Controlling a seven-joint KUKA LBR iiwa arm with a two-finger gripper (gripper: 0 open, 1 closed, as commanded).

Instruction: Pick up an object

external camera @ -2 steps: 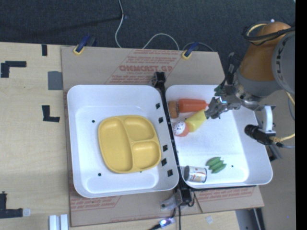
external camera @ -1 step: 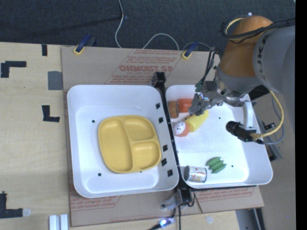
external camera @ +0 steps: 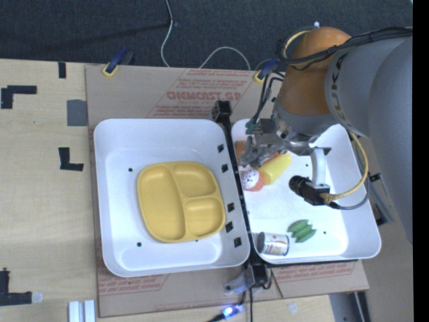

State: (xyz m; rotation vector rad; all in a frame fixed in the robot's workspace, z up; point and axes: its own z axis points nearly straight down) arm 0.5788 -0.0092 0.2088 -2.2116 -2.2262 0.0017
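Note:
In the right bin (external camera: 348, 247) a yellow bottle-like object (external camera: 275, 168) lies next to a small red and white object (external camera: 251, 180) near the bin's left wall. My gripper (external camera: 257, 151) is down right over these two, at the yellow object's upper left end. A green pea-pod-like object (external camera: 301, 230) and a small silver can (external camera: 273, 245) lie near the bin's front edge. The wrist hides whether anything is between the fingers.
The left bin (external camera: 117, 247) holds a yellow divided plate (external camera: 179, 200). A black divider (external camera: 231, 173) runs between the two bins. The grey arm with its orange band (external camera: 312, 49) and cables covers the right bin's back right part.

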